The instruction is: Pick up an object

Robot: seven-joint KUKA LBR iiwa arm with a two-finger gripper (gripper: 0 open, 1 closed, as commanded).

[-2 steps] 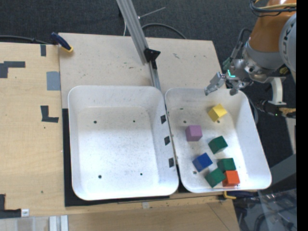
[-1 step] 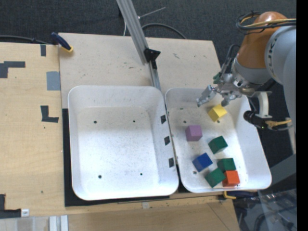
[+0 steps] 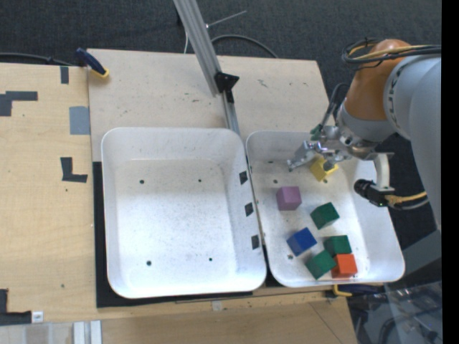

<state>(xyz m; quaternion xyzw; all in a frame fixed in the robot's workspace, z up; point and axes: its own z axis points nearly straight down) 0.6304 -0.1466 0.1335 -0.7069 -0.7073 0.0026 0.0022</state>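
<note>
The end effector (image 3: 315, 156) sits low in the right bin (image 3: 373, 264) right at a yellow block (image 3: 322, 168), though whether it grips the block I cannot tell, so the pick looks under way, with lifting left.

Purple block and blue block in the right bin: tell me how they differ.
The purple block is pale purple; the blue block is deep blue. The purple block lies higher in the right bin, nearer the gripper and apart from its neighbours; the blue block lies lower, beside a green block. The blue block looks turned more askew. Both are small cubes of similar size resting on the bin floor.
</note>
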